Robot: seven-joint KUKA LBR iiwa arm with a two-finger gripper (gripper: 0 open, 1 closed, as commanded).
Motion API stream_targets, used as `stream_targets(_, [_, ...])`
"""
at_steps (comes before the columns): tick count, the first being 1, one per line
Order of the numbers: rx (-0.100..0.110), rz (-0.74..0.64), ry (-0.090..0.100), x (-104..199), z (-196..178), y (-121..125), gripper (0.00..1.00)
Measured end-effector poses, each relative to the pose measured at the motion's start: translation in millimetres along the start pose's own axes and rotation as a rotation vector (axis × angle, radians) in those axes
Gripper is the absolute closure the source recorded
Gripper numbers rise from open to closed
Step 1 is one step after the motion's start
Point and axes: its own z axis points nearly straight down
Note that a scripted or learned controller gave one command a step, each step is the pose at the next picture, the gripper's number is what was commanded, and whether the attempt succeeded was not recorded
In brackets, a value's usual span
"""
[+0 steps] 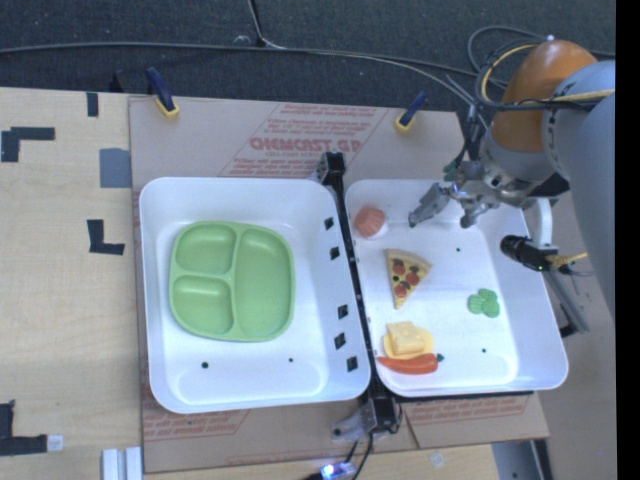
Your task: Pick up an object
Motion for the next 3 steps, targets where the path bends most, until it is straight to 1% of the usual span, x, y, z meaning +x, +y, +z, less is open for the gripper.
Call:
stream_targets(1, [-0.005, -0.001, -0.002, 1, 53, 0, 0.00])
stream_targets(2, [-0.008, -0.003, -0.002, 1, 39, 1, 1.00])
stream_targets(3, [-0.009, 0.000, 0.001, -6, -8, -1, 1.00])
